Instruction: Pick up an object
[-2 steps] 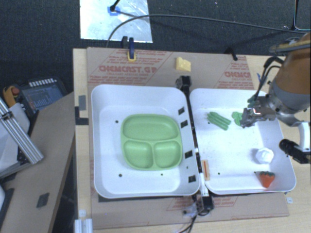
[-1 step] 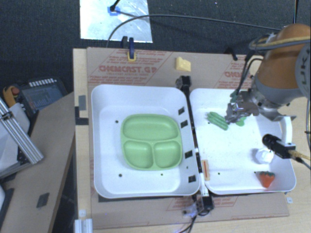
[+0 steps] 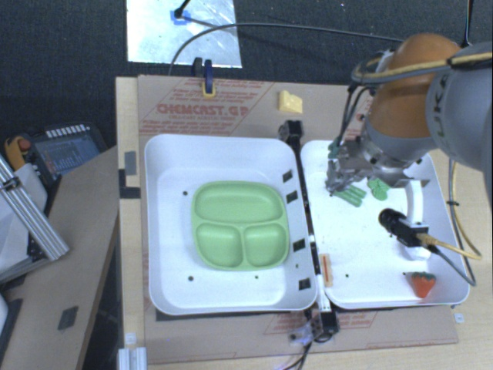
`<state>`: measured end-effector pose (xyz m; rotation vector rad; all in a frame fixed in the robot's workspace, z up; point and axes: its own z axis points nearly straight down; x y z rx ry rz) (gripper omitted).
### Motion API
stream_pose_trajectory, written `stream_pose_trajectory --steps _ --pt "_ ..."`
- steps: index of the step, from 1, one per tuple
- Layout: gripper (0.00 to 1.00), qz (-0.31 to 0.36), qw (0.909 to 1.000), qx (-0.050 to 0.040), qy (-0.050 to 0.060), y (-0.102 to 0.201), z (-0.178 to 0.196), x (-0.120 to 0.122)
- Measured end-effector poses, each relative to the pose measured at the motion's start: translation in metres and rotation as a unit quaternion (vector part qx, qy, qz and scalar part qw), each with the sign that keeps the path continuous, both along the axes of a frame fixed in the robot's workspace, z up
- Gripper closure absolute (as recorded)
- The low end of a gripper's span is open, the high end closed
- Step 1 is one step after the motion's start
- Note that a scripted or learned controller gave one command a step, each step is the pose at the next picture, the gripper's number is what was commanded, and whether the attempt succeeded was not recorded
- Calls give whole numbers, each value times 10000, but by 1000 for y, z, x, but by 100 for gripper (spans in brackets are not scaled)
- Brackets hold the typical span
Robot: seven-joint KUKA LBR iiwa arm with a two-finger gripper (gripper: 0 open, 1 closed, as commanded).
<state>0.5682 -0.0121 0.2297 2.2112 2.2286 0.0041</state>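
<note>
Where dark floor [image 3: 62, 52] surrounds it, the bench [image 3: 231, 108] (cardboard-topped) bears white bins [image 3: 166, 222]

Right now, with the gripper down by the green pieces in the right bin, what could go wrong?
The green piece at the gripper lies close to a second green piece; the gripper may push one away or snag both. The orange object sits in the right bin's near corner, where the walls could block a grasp.

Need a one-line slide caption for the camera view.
Hand close to green pieces in the right bin; green divided plate in the left bin.
</note>
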Motion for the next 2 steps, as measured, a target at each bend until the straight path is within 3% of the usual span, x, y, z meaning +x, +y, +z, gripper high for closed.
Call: stream_pose_trajectory --steps 1,2 --pt "100 2 10000 4 2 55 9 6" --pt "100 4 10000 5 12 113 -5 7"
